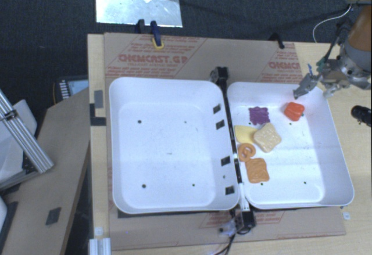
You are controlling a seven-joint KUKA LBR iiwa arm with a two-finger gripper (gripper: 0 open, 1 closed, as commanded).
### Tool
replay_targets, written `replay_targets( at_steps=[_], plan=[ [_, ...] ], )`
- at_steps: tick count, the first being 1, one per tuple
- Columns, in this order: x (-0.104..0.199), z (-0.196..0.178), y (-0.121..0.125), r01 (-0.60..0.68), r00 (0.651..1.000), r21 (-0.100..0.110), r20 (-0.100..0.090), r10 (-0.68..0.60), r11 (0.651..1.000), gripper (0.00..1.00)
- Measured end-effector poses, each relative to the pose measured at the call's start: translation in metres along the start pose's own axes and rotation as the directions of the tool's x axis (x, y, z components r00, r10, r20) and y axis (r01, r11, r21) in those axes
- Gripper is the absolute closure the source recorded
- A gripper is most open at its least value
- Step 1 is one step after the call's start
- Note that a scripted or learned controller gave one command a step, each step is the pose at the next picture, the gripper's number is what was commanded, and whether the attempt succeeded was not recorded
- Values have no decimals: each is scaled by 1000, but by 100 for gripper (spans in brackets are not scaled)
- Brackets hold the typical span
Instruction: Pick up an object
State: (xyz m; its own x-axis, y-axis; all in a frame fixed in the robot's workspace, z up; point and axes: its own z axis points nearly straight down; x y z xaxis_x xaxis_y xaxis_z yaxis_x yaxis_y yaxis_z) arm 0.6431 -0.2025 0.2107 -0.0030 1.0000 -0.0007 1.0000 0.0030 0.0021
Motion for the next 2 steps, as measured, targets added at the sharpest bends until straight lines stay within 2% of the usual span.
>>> replay_targets(
  at_steps=[1,2],
  plan=[
    [34,128,26,5,1000,0,-3,-5,1000,0],
    [43,-14,29,4,1000,-16,3,-4,1000,0]
  ],
)
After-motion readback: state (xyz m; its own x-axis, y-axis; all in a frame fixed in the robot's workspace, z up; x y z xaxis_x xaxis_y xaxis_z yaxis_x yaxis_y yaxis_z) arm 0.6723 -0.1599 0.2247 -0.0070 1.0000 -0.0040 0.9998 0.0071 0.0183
